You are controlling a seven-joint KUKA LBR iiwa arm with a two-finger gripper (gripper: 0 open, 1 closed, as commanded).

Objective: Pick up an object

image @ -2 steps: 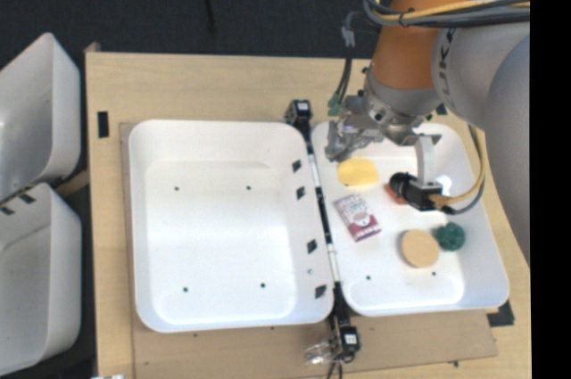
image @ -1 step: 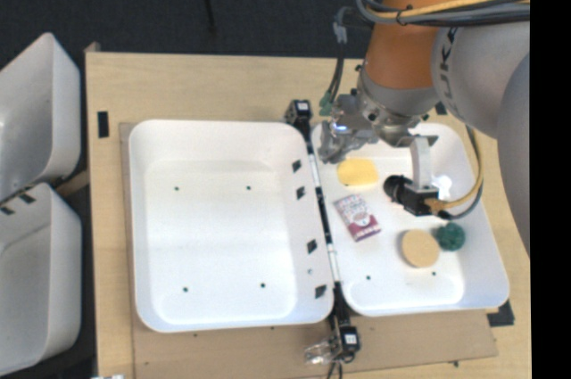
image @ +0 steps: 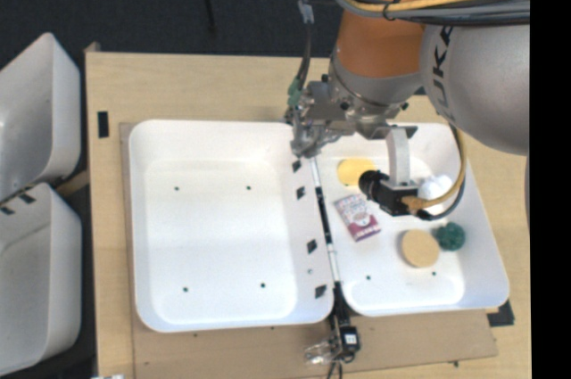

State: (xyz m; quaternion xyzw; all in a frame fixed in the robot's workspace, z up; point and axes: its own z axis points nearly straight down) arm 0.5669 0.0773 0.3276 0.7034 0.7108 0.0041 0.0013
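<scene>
My gripper hangs over the far end of the wall between the two bins, above the right bin's back left corner. Nothing shows in it. In the right bin lie a yellow flat piece, a pink and purple packet, a tan round disc, a teal fuzzy ball and a small white object. The yellow piece is closest to the gripper, a little to its right and nearer the camera. The arm's body hides the back of the right bin.
The left bin sits beside the right one, and their rims meet along a seam with black clips. Two white containers stand off the bench at the far left. Bare wooden bench lies behind the bins.
</scene>
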